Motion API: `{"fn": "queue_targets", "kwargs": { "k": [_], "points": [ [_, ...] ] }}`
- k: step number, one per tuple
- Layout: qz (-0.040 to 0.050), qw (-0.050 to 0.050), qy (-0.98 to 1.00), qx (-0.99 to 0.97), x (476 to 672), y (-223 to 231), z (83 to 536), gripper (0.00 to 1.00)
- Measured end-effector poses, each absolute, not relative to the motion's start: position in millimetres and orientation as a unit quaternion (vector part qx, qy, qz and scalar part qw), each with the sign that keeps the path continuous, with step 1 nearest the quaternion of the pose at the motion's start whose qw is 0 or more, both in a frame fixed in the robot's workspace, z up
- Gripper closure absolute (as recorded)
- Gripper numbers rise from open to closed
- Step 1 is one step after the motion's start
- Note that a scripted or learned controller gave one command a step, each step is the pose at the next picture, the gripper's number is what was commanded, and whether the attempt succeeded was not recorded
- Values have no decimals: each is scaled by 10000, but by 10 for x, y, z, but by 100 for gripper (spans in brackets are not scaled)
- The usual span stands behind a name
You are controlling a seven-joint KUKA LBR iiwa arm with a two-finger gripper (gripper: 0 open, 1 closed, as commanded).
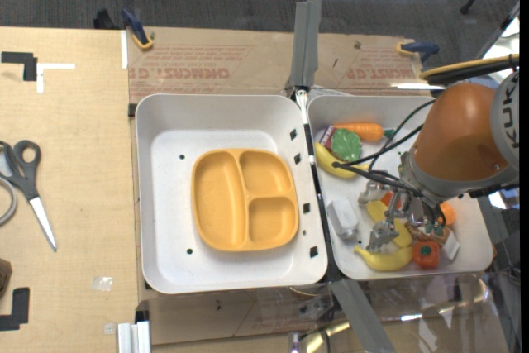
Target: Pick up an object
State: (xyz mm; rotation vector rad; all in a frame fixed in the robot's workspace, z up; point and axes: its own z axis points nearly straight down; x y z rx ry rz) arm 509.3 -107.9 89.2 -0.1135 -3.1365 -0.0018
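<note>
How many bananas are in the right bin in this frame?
2. One banana lies near the bin's left wall, below the green toy; another banana lies by the front edge, under the gripper. The arm covers part of the bin, so more may be hidden.

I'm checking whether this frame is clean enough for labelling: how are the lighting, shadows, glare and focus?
Camera view: lighting is even, with soft shadows inside the left bin; the yellow tray is sharp; the orange band shows a mild sheen; the gripper area in the right bin looks cluttered and slightly blurred, so the toy food under the arm is harder to make out.
</note>
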Motion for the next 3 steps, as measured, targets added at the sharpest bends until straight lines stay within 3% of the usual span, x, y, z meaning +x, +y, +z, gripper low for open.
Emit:
{"fn": "queue_targets", "kwargs": {
  "k": [1, 2, 3],
  "points": [
    [-5, 20, -9994, -351, 5104, -1074, 958, 100],
    [-7, -7, -9943, 1062, 5772, -1781, 1905, 100],
    [-7, -5, -9993, -371, 5790, -1376, 905, 100]
  ]
}}
